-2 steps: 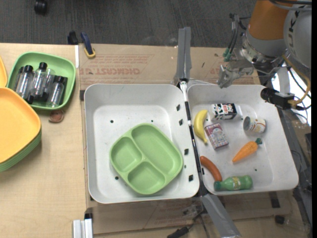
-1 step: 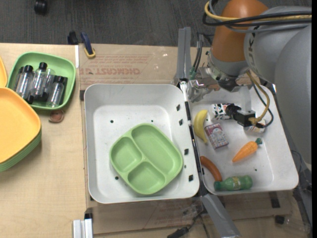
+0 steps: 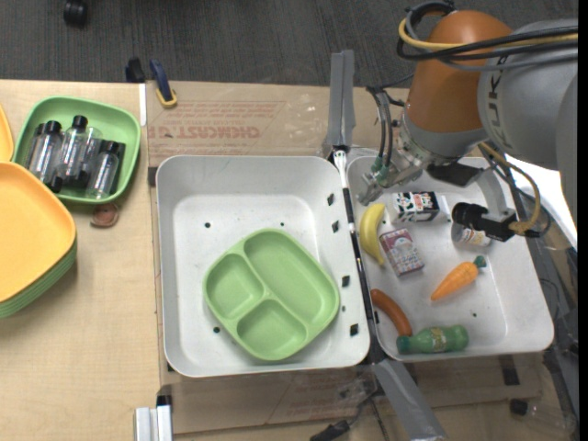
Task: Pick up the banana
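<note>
The curved yellow banana (image 3: 371,231) was seen lying in the right-hand shallow white bin (image 3: 524,320), against its left wall and close to the divider between the two bins. Just beside it, on its right, lay a small pink-and-white carton (image 3: 401,251); a black-and-white printed carton (image 3: 418,206) lay near its upper end. The metal two-finger gripper (image 3: 377,177) was held above the far left corner of that bin, just beyond the banana's upper tip, with nothing seen between the fingers — whether they were spread or closed could not be told from this angle.

The step in hand was judged to be the approach and alignment before the descent. It would best be done by moving the gripper along the banana toward its middle, where the fruit is thickest and least curved. The fingers would need to be turned across the fruit's width, not along its length. Little room was left on either side — the bin wall on one, the pink carton on the other — so a straight, slow descent would be called for, with the fingers opened only slightly wider than the fruit. A skewed entry was judged likely to nudge the carton or catch the wall.

The orange plastic carrot (image 3: 457,279), the red sausage-shaped toy (image 3: 392,311) and the small green bottle (image 3: 434,340) lay well apart from the banana and were not expected to interfere. The green divided plate (image 3: 271,293) lay in the left bin.
</note>
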Action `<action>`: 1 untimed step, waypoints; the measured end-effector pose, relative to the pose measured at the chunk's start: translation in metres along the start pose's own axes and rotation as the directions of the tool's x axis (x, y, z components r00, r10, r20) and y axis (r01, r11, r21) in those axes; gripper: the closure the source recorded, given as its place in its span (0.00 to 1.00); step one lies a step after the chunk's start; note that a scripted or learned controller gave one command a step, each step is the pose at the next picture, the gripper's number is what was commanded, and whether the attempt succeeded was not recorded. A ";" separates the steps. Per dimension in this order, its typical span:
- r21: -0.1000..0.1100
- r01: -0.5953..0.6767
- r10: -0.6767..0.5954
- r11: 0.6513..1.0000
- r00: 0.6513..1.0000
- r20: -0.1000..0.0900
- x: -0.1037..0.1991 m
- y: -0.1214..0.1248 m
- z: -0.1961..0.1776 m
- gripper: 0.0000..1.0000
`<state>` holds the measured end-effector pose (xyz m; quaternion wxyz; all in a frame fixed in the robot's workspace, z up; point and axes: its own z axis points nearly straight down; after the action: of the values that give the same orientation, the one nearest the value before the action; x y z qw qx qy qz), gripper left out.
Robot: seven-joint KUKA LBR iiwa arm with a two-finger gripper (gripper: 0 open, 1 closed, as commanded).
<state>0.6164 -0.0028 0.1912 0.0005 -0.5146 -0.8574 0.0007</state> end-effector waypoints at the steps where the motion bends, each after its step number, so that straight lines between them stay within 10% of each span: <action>1: 0.001 -0.285 0.285 0.958 0.958 0.000 -0.018 -0.051 0.001 1.00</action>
<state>0.5795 -0.0424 0.1906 0.0007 -0.6328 -0.7744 0.0013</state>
